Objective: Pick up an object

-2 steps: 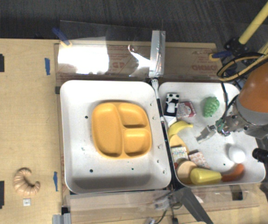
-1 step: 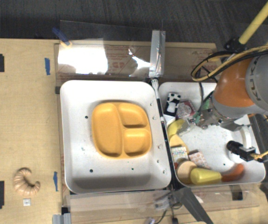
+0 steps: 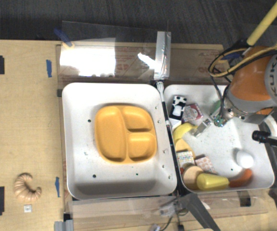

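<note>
Banana [image 3: 182, 130] is my closest target. It lies in the right bin [image 3: 261, 170], just beside the fingers [image 3: 202, 127] on the side toward the left bin [image 3: 75, 129], and from this angle I can't say whether they touch. The fingers sit low over the bin's middle, with the arm [image 3: 246, 83] slanting down to them from the far right. I cannot tell whether they are open or closed; all I get is a blur of grey metal, and I see nothing between them.

Above the fingers in the picture, toward the bin's far wall, sits a pink packet [image 3: 192, 112], and just past it a black-and-white toy [image 3: 178, 105] against the divider. Below the fingers, toward the near wall, things are crowded: a small box [image 3: 184, 156] under the banana, a speckled packet [image 3: 206, 163] beside it, then a tan round piece [image 3: 191, 175] touching a yellow lump [image 3: 213, 181]. A red piece [image 3: 244, 177] lies at that lump's far end. A white ball [image 3: 244, 158] rests well off to the right of the fingers, near the red piece.

Far to the left of the fingers, the other bin carries a yellow divided plate [image 3: 125, 133], sitting flat in the middle. Further left, out on the table [image 3: 22, 105], a curled tan toy [image 3: 27, 186] lies alone, well apart from both bins.
</note>
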